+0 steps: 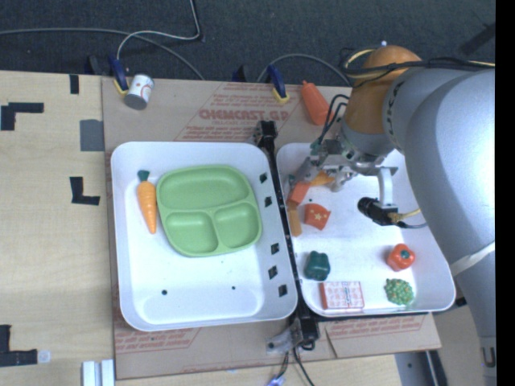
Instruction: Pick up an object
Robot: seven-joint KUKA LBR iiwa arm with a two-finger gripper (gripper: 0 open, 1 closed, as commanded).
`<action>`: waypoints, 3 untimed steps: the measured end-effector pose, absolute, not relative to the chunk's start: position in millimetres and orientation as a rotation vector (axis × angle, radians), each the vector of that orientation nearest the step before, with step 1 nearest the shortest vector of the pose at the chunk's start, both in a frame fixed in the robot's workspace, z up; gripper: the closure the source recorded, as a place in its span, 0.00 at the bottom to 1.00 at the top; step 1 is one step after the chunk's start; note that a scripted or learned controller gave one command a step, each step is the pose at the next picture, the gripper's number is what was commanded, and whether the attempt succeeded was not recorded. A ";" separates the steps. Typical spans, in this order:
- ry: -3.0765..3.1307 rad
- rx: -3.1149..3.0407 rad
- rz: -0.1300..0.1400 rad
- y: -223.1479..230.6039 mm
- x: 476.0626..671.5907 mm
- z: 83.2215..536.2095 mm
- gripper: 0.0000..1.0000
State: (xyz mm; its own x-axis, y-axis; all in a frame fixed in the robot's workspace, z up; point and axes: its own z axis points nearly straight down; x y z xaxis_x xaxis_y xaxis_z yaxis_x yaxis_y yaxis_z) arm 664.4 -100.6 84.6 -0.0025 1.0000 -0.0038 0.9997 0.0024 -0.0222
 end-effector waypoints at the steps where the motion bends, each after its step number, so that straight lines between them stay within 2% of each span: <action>1: -2.215 -2.209 0.027 -101.3 664.6 84.5 0.00; 3: -2.215 -2.215 0.031 -99.6 664.3 84.5 0.00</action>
State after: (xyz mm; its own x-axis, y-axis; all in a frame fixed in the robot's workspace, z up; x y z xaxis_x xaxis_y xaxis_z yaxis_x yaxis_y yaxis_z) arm 664.3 -99.6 84.5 0.0000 1.0000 -0.0073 0.9998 -0.0002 -0.0205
